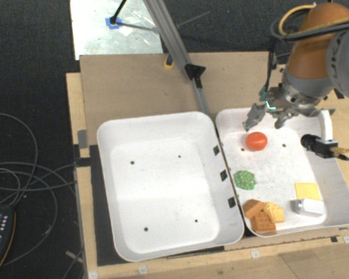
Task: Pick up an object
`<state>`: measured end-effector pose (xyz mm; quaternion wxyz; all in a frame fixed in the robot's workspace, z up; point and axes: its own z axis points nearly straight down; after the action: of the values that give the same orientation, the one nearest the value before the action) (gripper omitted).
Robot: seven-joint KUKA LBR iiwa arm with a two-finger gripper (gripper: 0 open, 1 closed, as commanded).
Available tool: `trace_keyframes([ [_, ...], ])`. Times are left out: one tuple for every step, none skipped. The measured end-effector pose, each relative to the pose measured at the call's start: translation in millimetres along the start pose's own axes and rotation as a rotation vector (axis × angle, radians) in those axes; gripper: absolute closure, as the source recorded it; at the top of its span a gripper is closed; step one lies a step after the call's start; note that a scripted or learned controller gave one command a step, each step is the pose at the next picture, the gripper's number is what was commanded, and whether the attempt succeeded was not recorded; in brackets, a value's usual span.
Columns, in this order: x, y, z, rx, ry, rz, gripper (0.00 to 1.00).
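Note:
In the right bin (pixel 328 172) a red tomato-like ball (pixel 256 141) lies near the back. A green bumpy piece (pixel 245 179) sits in front of it toward the divider. Orange waffle-like pieces (pixel 263 214) rest at the front left corner, and a yellow block (pixel 307 190) and a small grey-white object (pixel 306 207) lie at the front right. My gripper (pixel 265 118) hangs above the bin's back edge, just behind and slightly right of the red ball, its two fingers spread open with nothing between them.
The left bin (pixel 160 185) stands beside the right one, sharing a divider with black clips (pixel 223 175). A grey pole (pixel 172 37) slants in from the back. A black fitting (pixel 316 144) sits at the right bin's far side. Cables lie on the floor at the left.

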<state>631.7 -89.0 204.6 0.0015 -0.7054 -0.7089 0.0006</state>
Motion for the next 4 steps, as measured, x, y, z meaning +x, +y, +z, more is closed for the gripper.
trace_keyframes([
  [0,1,-2,-0.004,-0.001,0.0,0.0],
  [-7,-4,43,0.0,-0.002,0.004,0.0],
  [-12,-13,94,0.001,-0.001,0.004,0.0],
  [-12,-13,114,-0.002,-0.001,0.003,0.0],
])
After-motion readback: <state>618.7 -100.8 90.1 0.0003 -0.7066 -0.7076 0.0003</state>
